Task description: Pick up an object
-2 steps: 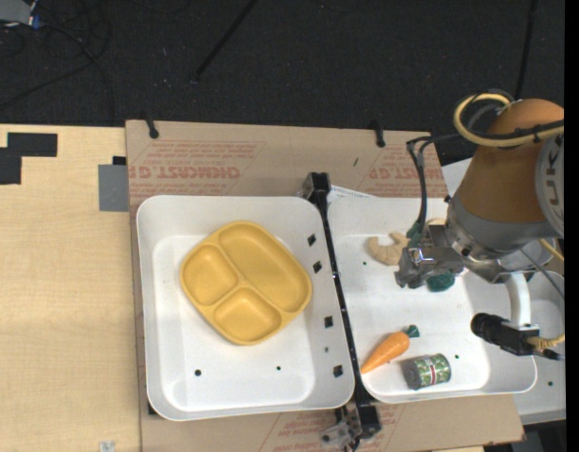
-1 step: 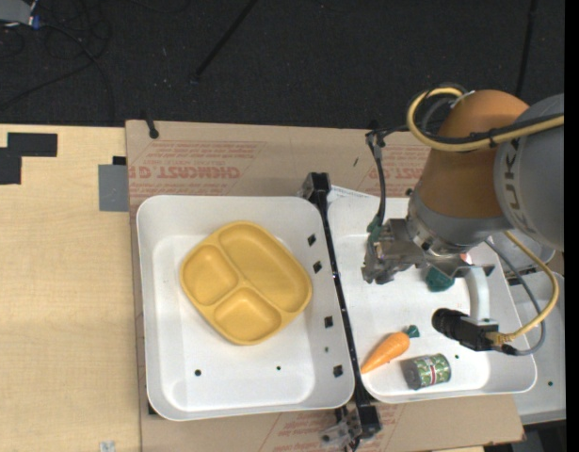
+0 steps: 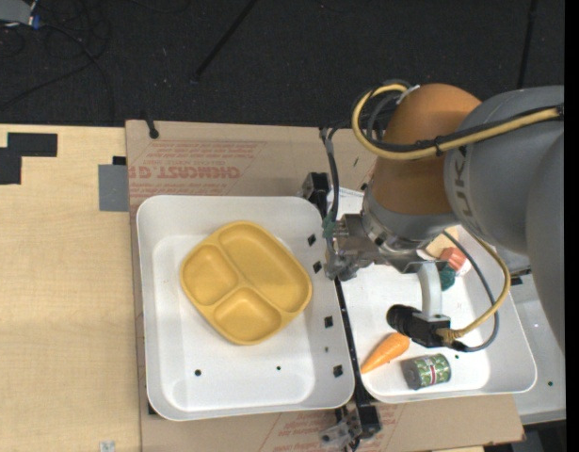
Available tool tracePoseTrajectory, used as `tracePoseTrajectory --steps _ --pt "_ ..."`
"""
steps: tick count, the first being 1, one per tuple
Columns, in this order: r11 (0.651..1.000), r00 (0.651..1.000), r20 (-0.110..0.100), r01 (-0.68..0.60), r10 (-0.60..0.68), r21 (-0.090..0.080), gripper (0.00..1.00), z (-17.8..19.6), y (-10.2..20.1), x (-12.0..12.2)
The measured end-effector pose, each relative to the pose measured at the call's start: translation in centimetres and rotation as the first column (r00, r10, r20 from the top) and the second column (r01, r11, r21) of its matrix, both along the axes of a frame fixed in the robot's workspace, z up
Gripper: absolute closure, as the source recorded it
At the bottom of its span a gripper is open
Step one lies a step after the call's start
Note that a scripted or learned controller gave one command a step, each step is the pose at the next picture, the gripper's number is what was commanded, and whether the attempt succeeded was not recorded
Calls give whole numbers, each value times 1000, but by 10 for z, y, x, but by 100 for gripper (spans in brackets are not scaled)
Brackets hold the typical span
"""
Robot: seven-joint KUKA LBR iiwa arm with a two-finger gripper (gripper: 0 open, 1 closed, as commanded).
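The left bin [image 3: 223,375] is a shallow tray of smooth white plastic with rounded corners and a few small dark holes in its floor. It carries one thing, a yellow plate [image 3: 247,281]. The plate is a glossy moulded rounded square split by raised ridges into three compartments. It lies flat near the bin's middle, turned at a slant to the bin's edges and clear of all four walls.

The right bin [image 3: 496,347], of the same make, sits just beside it. An orange carrot [image 3: 385,350], tapered and matte, lies near that bin's front left corner with its tip toward the corner. Just beside its thick end, along the front edge, a small cylindrical can [image 3: 427,371] lies on its side, with a speckled green label and a dark end. Toward the bin's right edge a small red, white and teal item [image 3: 454,257] shows partly from under the arm [image 3: 421,168]; its shape is unclear.

The arm's rounded orange and grey casing hangs over the right bin. Its metal head is low at that bin's left edge, by the wall between the bins. I cannot tell how far the jaws are parted, and nothing shows in their hold.

Both bins rest on brown cardboard [image 3: 195,163] with red lettering, laid on the pale counter [image 3: 54,299].
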State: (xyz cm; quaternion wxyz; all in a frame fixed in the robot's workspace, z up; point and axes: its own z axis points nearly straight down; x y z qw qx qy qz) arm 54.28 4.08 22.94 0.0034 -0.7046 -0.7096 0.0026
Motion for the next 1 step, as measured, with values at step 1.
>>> tracePoseTrajectory --steps 1 --pt "1000 1000 -4 1 -1 -1 100 -15 56 -3"
